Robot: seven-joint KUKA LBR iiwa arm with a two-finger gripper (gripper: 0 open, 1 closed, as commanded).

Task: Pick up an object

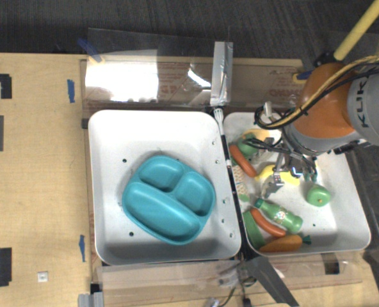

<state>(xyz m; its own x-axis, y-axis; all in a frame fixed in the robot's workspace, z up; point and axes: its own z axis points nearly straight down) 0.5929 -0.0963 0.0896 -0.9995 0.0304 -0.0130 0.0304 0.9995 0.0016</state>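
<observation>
Plain cardboard-brown tabletop (36,171) under everything, with two shallow white bins side by side on it. Our left white bin (106,133) has a teal plastic divided plate (169,198) sitting in it. All the grabbable stuff is in the right white bin (349,222): a green toy bottle with a white label (279,215), an orange toy carrot (283,243), an orange-red chili-looking piece (243,161), a small green round fruit (317,197), and something yellow (290,174) under the arm.

Progress-wise, we'd say the pick isn't done. Our gripper (280,176) is down low over the middle of that right bin, just above the yellow piece and near the bottle, but we see nothing between its fingers and every toy looks like it's lying in the bin. Honestly can't tell if the gripper is apart or together, too much cable and metal clutter there. So what's left, by our guess: closing on something and lifting it.
</observation>
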